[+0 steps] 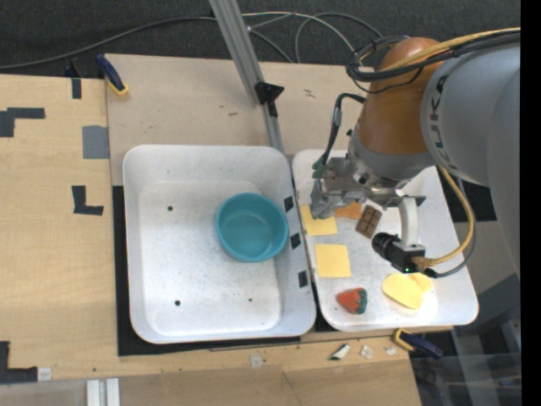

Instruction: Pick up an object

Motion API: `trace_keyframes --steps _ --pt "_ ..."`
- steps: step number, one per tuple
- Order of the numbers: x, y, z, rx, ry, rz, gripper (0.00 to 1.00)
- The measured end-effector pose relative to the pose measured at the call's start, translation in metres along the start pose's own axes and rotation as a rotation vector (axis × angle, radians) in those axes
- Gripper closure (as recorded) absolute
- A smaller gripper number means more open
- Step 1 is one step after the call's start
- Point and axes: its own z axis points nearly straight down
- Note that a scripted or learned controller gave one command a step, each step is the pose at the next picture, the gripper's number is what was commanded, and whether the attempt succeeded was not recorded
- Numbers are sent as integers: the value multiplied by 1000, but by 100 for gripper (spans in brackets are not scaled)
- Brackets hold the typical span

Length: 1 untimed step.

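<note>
Currently we are hovering our gripper (324, 203) above a yellow slice (319, 225) in the right bin (452, 307), its opening being impossible to tell.

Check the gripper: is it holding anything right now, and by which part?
Cannot be told. The gripper is low in the right bin, over the upper yellow square; nothing is visibly between its fingers.

A robotics lab. A large grey industrial arm with an orange band (406, 100) reaches over a pale wooden table (51, 252) bearing two shallow white plastic bins (152, 176). Black cables (279, 24) trail across dark carpet, grey and black tape marks (84, 200) dot the tabletop, and a slanted aluminium pole (241, 49) rises from it.
</note>
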Motion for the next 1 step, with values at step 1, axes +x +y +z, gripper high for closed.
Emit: trace_keyframes --steps 1 --pt "53 0 15 1 0 -1 100"
